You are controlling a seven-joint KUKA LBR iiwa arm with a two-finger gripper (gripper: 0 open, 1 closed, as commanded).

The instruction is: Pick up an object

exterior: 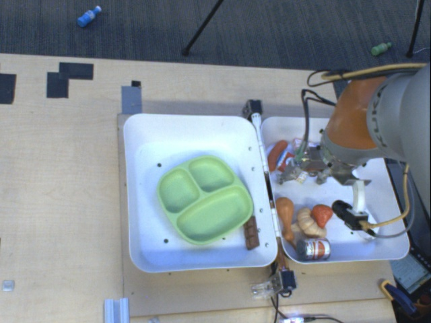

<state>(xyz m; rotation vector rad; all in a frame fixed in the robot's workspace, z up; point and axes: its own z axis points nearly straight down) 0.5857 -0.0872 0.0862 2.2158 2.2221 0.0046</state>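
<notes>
Camera view. The gripper [293,171] is low over the upper left part of the right bin [394,247], with the grey and orange arm [377,116] reaching in above it from the right. Its metal parts are seen from above as a cluttered cluster, so it cannot be told whether it is open, closed or gripping anything.

Candidate objects, all in the right bin:
- A red-orange item [275,155] lies just beside the gripper, against the bin's left wall.
- An orange carrot-shaped piece [285,212] lies below the gripper, also along the left wall.
- A tan bread-like piece [309,223] touches the carrot-shaped piece on its right.
- A small red piece [323,214] sits against the bread-like piece.
- A can [314,249] lies on its side at the bin's near edge.

The left bin [145,247] holds a green divided plate [205,199], set at a slant, and a brown bar [251,234] touching the plate's lower right edge.

The bench [60,200] carries black patches [69,77] at the upper left. On the dark floor [269,12] beyond lie a blue bottle [88,16] and a small green item [380,48].
</notes>
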